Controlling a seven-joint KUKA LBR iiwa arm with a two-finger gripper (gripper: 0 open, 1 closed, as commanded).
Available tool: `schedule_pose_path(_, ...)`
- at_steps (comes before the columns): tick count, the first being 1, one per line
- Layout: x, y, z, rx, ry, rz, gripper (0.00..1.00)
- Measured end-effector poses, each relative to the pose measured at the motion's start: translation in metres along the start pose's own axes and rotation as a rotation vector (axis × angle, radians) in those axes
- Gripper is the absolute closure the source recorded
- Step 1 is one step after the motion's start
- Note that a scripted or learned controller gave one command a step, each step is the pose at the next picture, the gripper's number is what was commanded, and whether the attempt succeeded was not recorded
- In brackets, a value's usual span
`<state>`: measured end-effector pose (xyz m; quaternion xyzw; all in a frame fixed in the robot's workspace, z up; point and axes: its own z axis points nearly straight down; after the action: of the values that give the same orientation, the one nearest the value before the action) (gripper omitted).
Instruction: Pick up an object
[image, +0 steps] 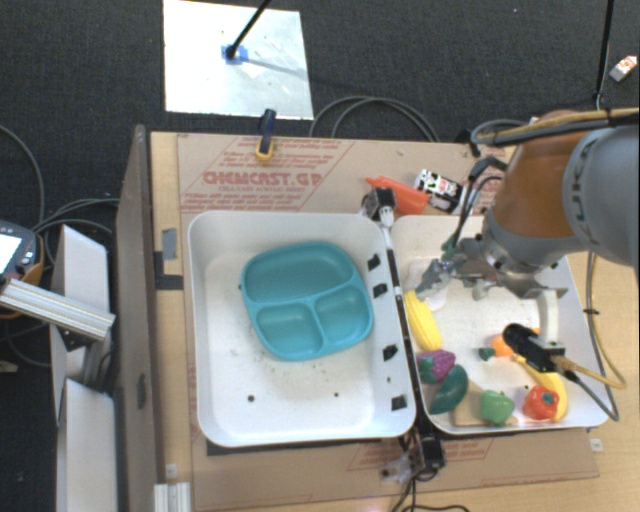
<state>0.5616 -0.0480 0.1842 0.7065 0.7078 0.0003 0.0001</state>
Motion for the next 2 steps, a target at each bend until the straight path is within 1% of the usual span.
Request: schedule_pose_path(2,0.0000,0.0000,0.0000,0.000,0.000,0.000,0.00)
